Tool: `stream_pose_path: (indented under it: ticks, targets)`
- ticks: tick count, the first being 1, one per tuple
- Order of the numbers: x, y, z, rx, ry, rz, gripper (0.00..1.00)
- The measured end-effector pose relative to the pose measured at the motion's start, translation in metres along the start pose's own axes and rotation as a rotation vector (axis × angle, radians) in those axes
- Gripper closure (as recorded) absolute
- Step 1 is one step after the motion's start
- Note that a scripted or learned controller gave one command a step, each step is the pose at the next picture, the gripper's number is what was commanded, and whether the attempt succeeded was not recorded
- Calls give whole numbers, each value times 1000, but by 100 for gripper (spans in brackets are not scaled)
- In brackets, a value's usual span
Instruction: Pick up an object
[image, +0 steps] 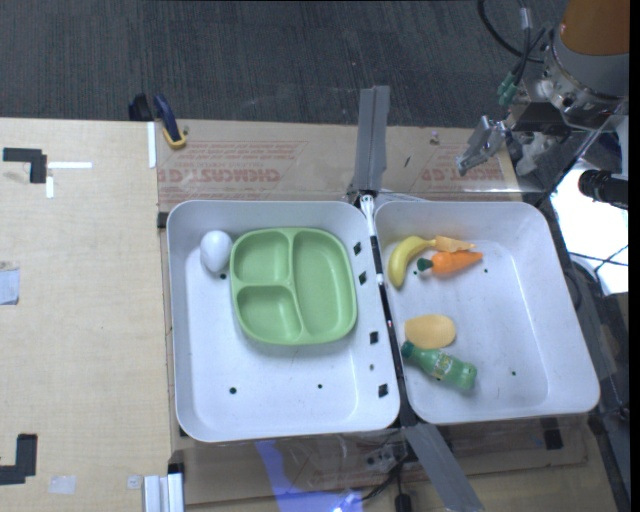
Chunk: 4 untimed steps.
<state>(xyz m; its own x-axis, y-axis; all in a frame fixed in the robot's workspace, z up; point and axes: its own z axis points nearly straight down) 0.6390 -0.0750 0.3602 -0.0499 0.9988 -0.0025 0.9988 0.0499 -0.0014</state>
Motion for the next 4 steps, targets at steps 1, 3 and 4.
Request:
stream_pose_path:
  ticks: [1,3,4]
  targets:
    - [9,21,141,-1,1,-387,0]
    - [-43,18,268,-2,1,-111,0]
    - [-97,-8,268,-1,1,-51,0]
